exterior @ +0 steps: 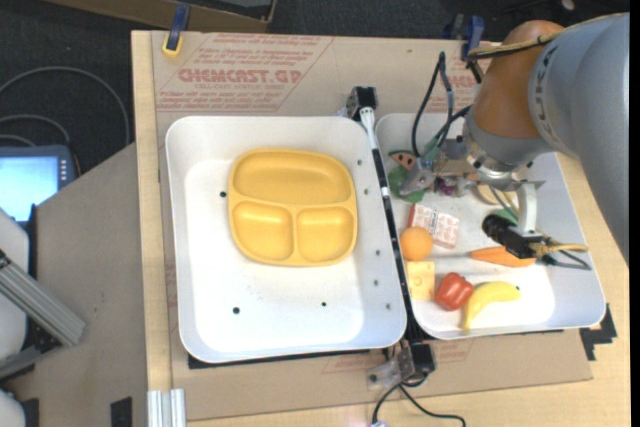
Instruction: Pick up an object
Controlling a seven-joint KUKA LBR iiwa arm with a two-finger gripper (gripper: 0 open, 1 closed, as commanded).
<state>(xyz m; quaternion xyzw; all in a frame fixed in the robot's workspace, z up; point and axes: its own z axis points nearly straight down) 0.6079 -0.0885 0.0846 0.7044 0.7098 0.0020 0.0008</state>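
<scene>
A: We see the arm (560, 85) reaching in from the right over the right bin (580, 310); its hand (520, 210) hangs low above the bin's upper middle — whether it is spread or pressed together, we cannot tell.

B: And the objects? We note them all in the right bin: an orange ball (416, 243) beside the divider, a yellow block (420, 279) just below it, a red pepper (452, 291), a banana (489, 298) near the front wall, and a carrot (502, 257) under the hand.

A: In the left bin (200, 245) we find a yellow divided tray (293, 205) — lying flat, three compartments up. Both bins rest on the tabletop (250, 65).
</scene>
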